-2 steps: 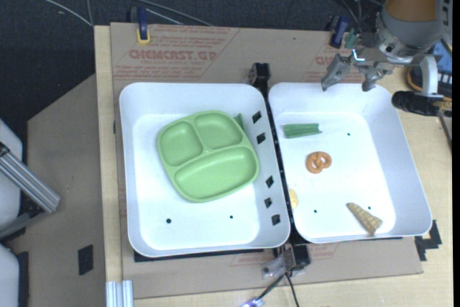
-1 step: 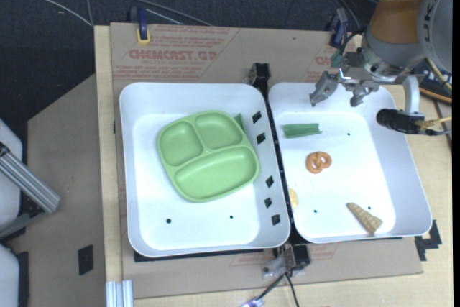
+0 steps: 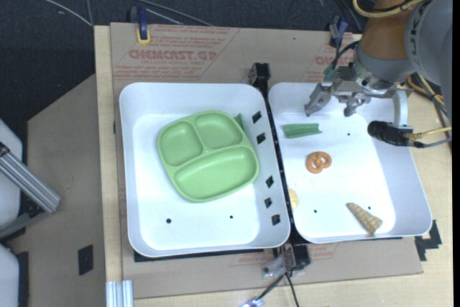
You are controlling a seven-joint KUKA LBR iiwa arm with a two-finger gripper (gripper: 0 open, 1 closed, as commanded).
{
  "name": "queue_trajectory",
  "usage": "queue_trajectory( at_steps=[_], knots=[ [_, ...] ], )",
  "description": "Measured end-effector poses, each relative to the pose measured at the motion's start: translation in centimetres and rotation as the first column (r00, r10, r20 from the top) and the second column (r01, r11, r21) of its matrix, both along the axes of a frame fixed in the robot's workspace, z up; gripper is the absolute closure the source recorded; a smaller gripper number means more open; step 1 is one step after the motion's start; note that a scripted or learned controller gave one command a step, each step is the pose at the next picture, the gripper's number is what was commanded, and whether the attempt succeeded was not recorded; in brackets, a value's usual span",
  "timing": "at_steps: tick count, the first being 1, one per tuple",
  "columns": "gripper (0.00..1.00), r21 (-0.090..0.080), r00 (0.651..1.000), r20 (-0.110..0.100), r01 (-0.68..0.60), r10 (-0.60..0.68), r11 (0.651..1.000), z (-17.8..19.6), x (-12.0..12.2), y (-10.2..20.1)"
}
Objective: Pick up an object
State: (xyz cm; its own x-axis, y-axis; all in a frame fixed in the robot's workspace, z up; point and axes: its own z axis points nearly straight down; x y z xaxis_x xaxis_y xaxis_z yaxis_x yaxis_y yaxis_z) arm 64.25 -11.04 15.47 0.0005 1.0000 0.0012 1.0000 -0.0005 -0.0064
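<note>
Pod point(image 3: 300, 130): green, lay flat in the right bin point(image 3: 402, 190), toward its far left part, long side running across the bin. Touched nothing else. Sat just below the claw point(image 3: 332, 108) in the view, nearer the finger on the view's left, yet not between the fingers.

Claw: hung over the far part of the right bin with fingers point(image 3: 313, 104) spread apart. Pinched nothing. Pointed down toward the bin floor, below the grey arm point(image 3: 438, 32) and its orange band point(image 3: 399, 0), at the view's right.

Pretzel point(image 3: 318, 162): orange-brown, lay near the pod on its near side, about mid-bin, apart from it.

Cone point(image 3: 364, 218): tan, lay on its side near the front rim of the same bin, well apart from pod and pretzel.

Yellowish bit point(image 3: 292, 198): rested by the bin's left wall. Too small to tell more.

Left bin point(image 3: 144, 212): held a green plate point(image 3: 208, 154) with three compartments, turned at a slant, roughly mid-bin.

Green scrap point(image 3: 238, 118): peeked out at the plate's far right corner. Could not tell what it was.

Black clips point(image 3: 267, 176): ran in a row along the seam between the bins.

Bins: stood side by side on the tan surface point(image 3: 194, 54), printed in red letters, with a blue clamp point(image 3: 144, 26) at its far edge.
</note>
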Motion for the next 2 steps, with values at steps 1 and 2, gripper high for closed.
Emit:
queue_trajectory(
  at_steps=[1,2],
  knots=[
    [0.00,0.000,1.000,0.000,0.000,0.000,1.000,-4.3,-0.5,0.1],
    [1.00,0.000,1.000,0.007,-0.001,0.001,1.000,-2.9,-0.3,0.1]
  ],
)
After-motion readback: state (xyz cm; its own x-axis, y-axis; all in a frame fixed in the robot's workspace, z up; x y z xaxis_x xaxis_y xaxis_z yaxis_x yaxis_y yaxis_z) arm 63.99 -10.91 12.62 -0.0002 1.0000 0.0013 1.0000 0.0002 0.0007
